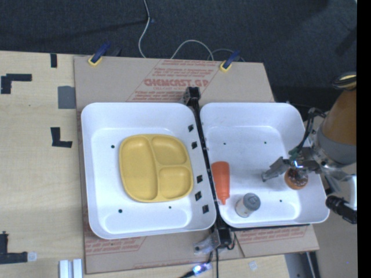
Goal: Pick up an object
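Two bins on counter; right bin (255,117) holds orange bottle (221,180) by the divider, grey-capped cylinder (249,204) near front. Pincer (285,171) hovers at right wall w/ small brown object (297,180) beside it; can't tell its opening or grip. Bottle prob. light, smooth plastic, slippery — grab mid-body across width.

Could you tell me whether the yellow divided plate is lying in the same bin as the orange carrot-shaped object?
No, the yellow divided plate lies in the left bin, while the orange object lies in the right bin.
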### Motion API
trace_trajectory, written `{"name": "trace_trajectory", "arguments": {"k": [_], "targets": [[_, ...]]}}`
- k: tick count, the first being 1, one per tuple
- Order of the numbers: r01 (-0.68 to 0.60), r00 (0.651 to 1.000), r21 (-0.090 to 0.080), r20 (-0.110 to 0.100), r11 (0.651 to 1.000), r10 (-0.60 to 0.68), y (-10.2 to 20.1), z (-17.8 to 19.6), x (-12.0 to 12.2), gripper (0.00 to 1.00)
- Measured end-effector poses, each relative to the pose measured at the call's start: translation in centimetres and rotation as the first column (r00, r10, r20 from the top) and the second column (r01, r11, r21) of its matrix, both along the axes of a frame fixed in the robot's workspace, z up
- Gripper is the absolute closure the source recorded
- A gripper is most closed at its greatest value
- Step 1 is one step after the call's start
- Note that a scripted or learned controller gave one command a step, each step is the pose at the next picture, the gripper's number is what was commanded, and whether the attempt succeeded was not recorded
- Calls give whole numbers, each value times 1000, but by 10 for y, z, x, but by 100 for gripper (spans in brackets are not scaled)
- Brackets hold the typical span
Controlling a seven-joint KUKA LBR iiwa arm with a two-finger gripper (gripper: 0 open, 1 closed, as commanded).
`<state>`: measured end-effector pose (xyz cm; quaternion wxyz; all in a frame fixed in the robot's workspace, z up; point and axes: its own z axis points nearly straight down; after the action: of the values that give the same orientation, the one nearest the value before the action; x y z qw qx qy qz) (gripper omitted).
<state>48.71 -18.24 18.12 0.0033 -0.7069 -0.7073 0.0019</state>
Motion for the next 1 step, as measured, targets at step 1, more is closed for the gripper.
{"name": "trace_trajectory", "arguments": {"k": [1], "targets": [[0, 1000, 0, 1, 1000, 0, 11, -51, -1, 0]]}}
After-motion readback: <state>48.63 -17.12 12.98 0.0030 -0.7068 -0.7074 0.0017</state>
